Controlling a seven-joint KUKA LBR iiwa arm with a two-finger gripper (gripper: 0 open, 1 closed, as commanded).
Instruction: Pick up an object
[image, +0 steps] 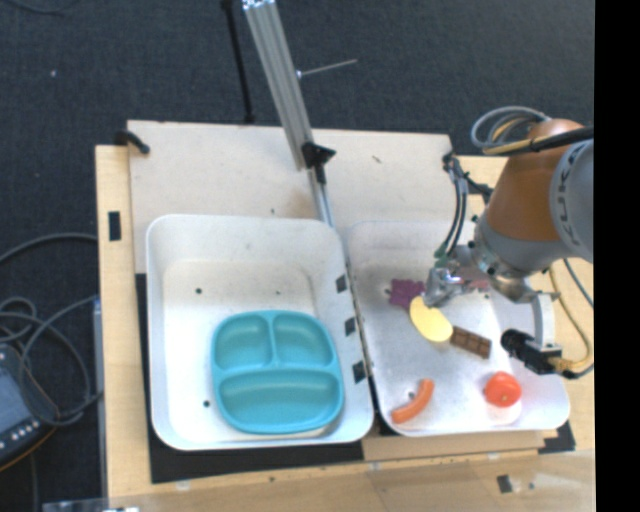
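At the near edge of the right bin we see an orange sausage-shaped piece that lies bent close to the front wall, and to its right a small red and white object that stands near the front right corner. In the left bin, toward its front, lies a teal divided plate with three compartments, and nothing lies in them.

A little farther in the right bin we find a brown bar, and just beside its left end a pale yellow rounded object. The two seem to touch. Behind the yellow object, to the left, lies a small purple piece.

The gripper hangs just above the far edge of the yellow object, between it and the purple piece. We cannot tell how wide it stands, and we see no object in its hold. The arm, grey with its orange band, comes in from the right, above the far right part of this bin.
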